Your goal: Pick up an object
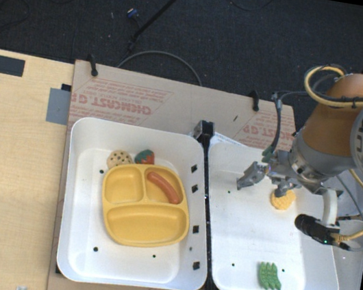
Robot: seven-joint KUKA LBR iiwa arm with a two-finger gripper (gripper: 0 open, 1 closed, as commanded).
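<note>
A small yellow ball-like piece (pixel 282 201) lay in the right bin (pixel 243 270), toward its far right part, on the white floor. The pincer (pixel 270 181) hung right over it: one grey finger (pixel 251 175) stuck out to the left, well clear of the piece, and the other came down just at the piece's top edge. The fingers stood spread apart, open, with nothing between them. The grey arm with its orange band (pixel 335 123) reached in from the right above this spot.

Nearer the front of the same bin lay a green ridged piece (pixel 269 276), well apart from the yellow one.

The left bin (pixel 74 240) held a yellow divided tray (pixel 142 228). A sausage (pixel 164 186) lay in the tray's upper right compartment. Just beyond the tray's far edge sat a cookie (pixel 119 159) and, beside it, a red and green piece (pixel 145 157). Both bins rested on a cardboard sheet (pixel 147 103) on the worktop (pixel 1 179).
</note>
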